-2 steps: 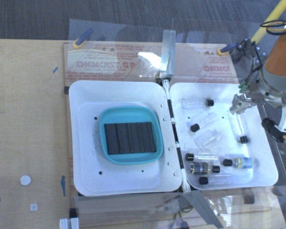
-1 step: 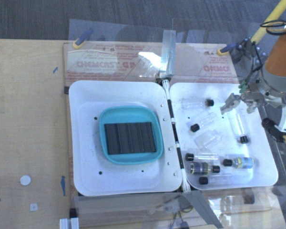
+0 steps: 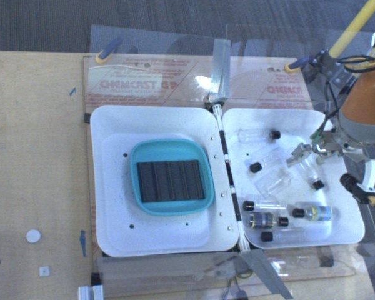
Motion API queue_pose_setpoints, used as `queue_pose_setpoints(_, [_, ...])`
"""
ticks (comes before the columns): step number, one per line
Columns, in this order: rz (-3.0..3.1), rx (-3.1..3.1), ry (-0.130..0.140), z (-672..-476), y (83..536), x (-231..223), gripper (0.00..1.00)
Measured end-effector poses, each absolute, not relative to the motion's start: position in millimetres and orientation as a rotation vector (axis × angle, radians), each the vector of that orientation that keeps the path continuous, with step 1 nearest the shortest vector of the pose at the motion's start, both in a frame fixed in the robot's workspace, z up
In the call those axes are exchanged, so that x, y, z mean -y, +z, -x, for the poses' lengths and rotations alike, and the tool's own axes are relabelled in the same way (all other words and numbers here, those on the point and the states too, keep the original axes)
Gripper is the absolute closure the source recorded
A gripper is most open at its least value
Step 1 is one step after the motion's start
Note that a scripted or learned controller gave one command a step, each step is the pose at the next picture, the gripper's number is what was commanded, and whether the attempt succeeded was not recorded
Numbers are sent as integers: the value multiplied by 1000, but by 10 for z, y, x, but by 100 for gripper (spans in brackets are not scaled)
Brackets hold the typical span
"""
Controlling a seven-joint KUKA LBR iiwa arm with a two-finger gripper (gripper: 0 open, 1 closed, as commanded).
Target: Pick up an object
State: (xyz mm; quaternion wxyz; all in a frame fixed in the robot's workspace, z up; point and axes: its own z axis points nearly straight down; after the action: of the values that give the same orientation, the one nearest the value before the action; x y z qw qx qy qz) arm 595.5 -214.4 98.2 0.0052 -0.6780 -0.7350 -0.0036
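The arm's gripper (image 3: pixel 302 152) hangs over the right bin (image 3: pixel 353 230), beside clear black-capped vials (image 3: pixel 265 220) scattered there (whether it is parted or closed cannot be told). A teal tray (image 3: pixel 170 177) sits in the left bin (image 3: pixel 106 167).

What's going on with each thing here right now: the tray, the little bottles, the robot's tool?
Teal tray: lying flat in the left bin, dark ribbed insert facing up.
Clear vials: lying on their sides, scattered in the right bin, black caps on.
Tool: low over the right bin, among the vials.
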Motion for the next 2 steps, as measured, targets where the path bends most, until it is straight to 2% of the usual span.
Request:
queue_pose_setpoints(1, [2073, 2360, -24, -5517, 894, 2125, 0])
queue_pose_setpoints(2, [2065, 2374, -2, -6476, 865, 2007, 0])
